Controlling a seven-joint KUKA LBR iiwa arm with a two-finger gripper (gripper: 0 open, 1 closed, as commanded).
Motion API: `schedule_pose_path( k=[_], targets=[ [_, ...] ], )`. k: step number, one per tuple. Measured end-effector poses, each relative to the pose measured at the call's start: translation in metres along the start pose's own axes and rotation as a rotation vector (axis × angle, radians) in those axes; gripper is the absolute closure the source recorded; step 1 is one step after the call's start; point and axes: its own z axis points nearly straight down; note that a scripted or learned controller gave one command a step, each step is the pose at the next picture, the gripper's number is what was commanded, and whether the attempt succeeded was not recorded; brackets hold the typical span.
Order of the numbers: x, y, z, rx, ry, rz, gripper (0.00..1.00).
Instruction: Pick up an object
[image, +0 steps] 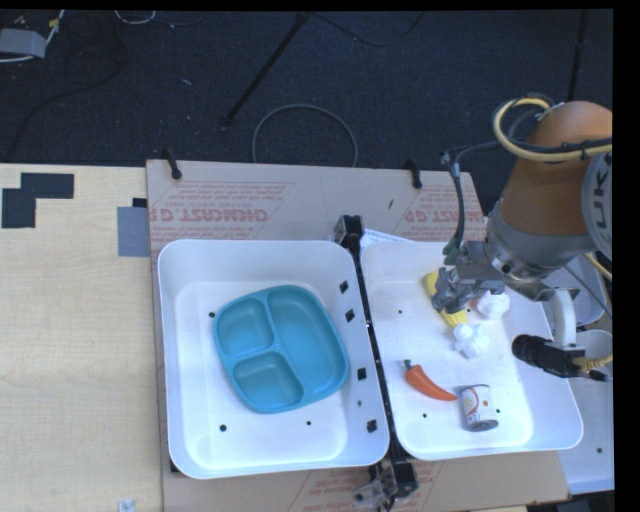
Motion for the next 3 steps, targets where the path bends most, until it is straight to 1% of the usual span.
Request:
schedule_pose_path(
  k=[1,2,3],
  targets=[
    [0.047,0.011,-0.003,-0.002,-0.001,0.0,1.0],
    [0.09,0.011,0.008,0.001,-0.001,0.0,1.0],
    [0.144,0.019,0.024,0.0,-0.001,0.0,1.0]
  ],
)
